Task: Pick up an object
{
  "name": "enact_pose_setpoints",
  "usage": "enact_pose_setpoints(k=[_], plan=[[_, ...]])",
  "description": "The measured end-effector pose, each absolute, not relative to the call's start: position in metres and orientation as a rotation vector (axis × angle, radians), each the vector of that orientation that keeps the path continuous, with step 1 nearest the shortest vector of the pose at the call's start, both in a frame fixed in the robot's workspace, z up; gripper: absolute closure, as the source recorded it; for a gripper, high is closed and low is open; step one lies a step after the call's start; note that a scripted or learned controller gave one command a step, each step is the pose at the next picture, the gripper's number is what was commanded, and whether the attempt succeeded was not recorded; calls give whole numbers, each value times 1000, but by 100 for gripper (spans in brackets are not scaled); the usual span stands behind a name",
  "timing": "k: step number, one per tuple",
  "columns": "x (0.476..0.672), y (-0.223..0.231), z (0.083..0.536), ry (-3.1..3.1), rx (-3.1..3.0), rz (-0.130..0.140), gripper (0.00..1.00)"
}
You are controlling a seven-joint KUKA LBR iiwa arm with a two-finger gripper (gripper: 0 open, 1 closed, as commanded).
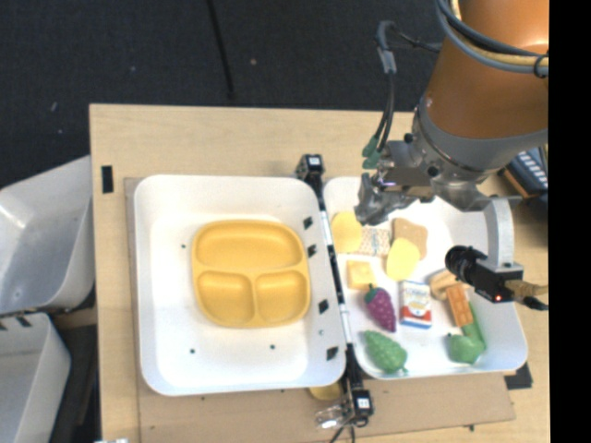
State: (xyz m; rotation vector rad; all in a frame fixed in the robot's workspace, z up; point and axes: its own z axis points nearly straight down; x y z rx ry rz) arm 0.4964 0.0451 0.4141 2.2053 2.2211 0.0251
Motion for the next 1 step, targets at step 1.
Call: enact_pose_setpoints(k=[1], plan=[[496,42,415,2232,2205,0,100]])
